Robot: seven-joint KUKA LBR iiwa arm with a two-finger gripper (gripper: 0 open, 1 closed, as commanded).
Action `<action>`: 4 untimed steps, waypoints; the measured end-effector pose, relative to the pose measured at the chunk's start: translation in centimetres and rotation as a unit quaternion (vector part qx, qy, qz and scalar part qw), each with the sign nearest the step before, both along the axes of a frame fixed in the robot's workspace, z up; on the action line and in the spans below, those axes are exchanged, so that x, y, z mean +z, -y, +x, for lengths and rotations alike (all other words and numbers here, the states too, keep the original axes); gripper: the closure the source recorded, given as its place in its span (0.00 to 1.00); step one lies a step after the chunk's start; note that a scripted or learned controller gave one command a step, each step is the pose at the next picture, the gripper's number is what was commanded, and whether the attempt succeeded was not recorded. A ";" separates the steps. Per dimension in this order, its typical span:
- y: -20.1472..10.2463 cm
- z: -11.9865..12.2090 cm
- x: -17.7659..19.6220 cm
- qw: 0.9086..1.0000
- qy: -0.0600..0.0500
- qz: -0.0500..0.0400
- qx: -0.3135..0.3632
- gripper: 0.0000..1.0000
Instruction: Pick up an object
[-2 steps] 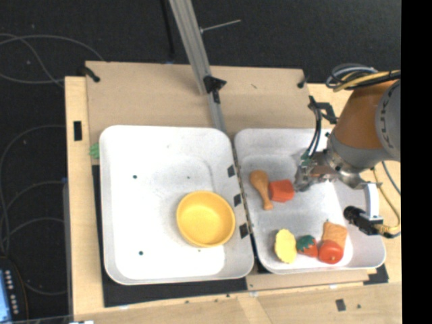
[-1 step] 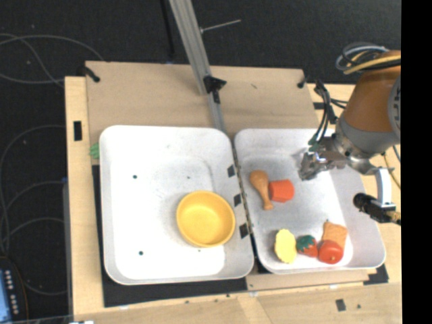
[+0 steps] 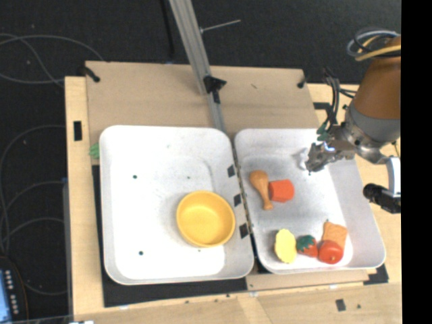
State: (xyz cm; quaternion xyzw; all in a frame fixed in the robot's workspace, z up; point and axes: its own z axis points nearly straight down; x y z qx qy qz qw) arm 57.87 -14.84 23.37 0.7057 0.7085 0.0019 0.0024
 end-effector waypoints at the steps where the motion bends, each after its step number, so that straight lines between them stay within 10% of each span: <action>1: -4.4 1.2 0.8 1.000 -0.002 0.001 0.002 1.00; 4: -21.1 5.1 1.5 1.000 -0.002 0.002 0.002 1.00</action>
